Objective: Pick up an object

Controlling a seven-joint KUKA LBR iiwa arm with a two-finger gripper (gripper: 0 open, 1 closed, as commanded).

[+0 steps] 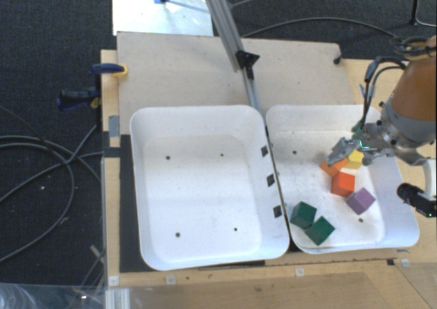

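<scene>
A light wooden bench (225, 69) takes up the middle of the frame, and its bare top runs across the upper centre. Two shallow white bins sit on it side by side, edges touching. The left bin (147, 164) fills the centre-left. The right bin (300, 123) sits centre-right, with small blocks lying in its lower right part. Black clips line the seam between the two. At the bench's upper-left edge, a blue and yellow clamp (102, 70) grips the board. A grey pole (225, 18) slants down from top centre and meets the bench just above the seam. Dark carpet (48, 28) surrounds the bench.
</scene>
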